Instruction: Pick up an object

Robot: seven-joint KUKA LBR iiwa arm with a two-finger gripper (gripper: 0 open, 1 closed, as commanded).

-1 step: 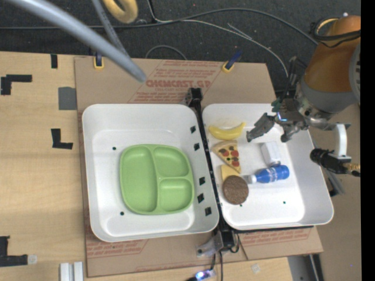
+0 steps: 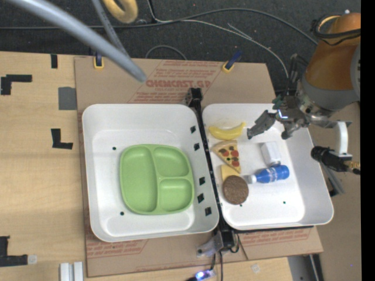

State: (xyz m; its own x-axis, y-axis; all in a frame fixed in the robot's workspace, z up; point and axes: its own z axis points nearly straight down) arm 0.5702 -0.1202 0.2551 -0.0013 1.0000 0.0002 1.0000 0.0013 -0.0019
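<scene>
The right bin [image 2: 304,215] holds a yellow banana [image 2: 226,131], a pizza slice [image 2: 228,155], a brown round cookie [image 2: 235,189], a blue bottle [image 2: 270,174] lying on its side and a small clear cup [image 2: 270,152]. My gripper [image 2: 275,124] hangs above the bin's far side, right of the banana and just behind the clear cup. Its two dark fingers [image 2: 258,125] are spread apart with nothing between them.
The left bin [image 2: 94,122] holds a green divided plate [image 2: 157,178]. A black divider [image 2: 199,151] runs between the bins. The grey arm with its orange band [image 2: 334,57] stands over the right bin's far right corner. Cables [image 2: 193,16] lie behind the bins.
</scene>
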